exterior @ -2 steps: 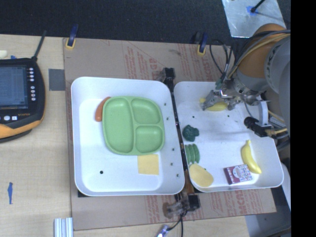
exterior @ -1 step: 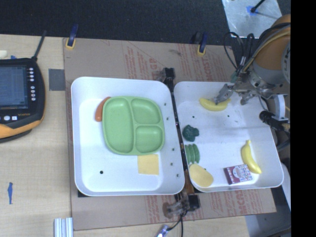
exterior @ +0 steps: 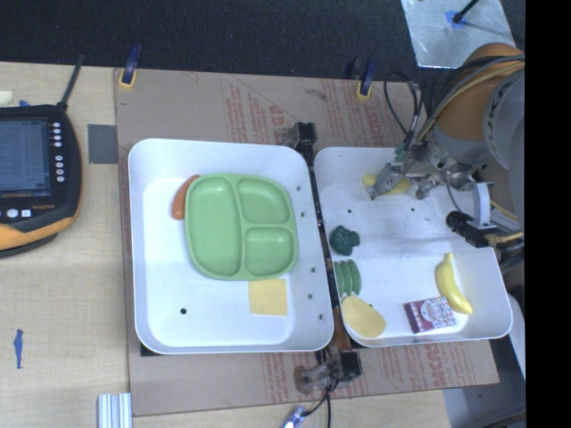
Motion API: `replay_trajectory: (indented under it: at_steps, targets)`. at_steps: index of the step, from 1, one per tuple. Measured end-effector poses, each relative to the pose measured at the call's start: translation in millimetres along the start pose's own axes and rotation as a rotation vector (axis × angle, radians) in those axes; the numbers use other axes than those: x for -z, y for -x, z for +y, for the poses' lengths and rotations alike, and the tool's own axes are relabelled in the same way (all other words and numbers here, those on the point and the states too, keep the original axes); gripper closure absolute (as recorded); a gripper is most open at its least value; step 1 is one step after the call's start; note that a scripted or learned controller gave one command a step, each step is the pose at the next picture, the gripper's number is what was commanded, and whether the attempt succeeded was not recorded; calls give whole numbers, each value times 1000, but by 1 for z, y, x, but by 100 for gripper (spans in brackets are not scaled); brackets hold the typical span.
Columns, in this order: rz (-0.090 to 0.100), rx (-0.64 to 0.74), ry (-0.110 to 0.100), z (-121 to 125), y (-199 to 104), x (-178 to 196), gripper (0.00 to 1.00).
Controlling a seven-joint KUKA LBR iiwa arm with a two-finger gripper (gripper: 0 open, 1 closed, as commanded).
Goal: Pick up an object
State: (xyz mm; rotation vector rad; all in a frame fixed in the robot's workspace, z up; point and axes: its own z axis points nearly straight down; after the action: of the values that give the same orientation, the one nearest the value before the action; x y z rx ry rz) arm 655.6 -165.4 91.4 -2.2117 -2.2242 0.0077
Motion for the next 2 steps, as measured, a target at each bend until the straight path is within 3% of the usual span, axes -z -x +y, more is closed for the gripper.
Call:
replay_trajectory:
  at_steps: [1, 2]
  targets:
    - [-1, -3, 6, 0, 47, 54, 0]
    - [-1, -3, 3, -41, 37, 76, 0]
